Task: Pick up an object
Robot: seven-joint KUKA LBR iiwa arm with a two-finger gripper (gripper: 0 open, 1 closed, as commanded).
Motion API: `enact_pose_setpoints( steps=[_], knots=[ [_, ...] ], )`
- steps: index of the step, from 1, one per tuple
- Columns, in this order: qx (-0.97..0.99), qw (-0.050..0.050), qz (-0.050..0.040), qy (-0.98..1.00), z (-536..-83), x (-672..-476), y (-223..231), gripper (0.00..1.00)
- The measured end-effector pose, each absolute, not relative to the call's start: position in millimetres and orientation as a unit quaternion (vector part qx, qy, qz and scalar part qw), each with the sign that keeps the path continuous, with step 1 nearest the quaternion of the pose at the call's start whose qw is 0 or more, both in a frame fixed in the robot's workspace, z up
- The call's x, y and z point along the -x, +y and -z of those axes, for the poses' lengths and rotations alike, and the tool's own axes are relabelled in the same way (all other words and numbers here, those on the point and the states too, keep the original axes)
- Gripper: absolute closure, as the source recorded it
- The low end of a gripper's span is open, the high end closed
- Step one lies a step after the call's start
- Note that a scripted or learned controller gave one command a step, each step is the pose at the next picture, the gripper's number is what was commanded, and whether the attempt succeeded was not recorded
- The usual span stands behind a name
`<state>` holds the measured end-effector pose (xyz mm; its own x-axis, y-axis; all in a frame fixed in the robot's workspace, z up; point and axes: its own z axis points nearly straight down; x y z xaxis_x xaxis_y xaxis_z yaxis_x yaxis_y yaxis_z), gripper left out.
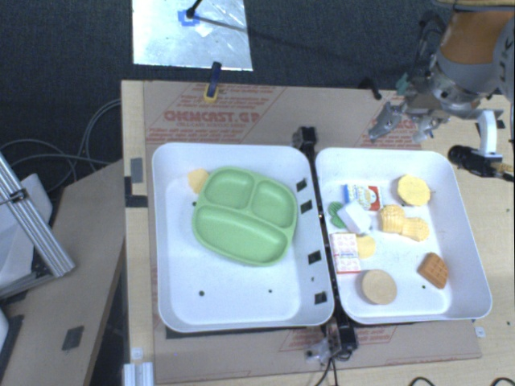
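1. Green divided plate [245, 215]: three compartments, lying flat in the left bin [173, 240], slightly toward 12 o'clock of its middle.
2. Small yellow piece [197, 180]: at the plate's 10 o'clock edge, touching or partly under it.
3. Right bin [463, 240] contents:
   - yellow round piece [413, 189] at 1 o'clock;
   - waffle-textured yellow piece [402, 222] near centre;
   - brown waffle piece [433, 270] at 4 o'clock;
   - tan disc [377, 286] at 6 o'clock;
   - red-and-white carton [362, 195] at 11 o'clock;
   - white block [352, 216] just beside it;
   - red-printed card [344, 252] at 8 o'clock.
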<state>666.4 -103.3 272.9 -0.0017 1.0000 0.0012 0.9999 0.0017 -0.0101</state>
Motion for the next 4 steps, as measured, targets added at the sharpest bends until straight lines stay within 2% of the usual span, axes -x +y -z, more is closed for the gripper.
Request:
enact_pose_setpoints(
  steps=[1, 3, 4],
  knots=[
    [0.706, -0.001, 0.0006, -0.708, -280.8, -668.0, -103.0, 0.0],
    [0.707, 0.0, 0.0, -0.708, -183.4, -672.1, -96.7, 0.0],
    [0.707, 0.001, -0.0008, -0.707, -121.0, -670.6, -99.1, 0.0]
  ],
)
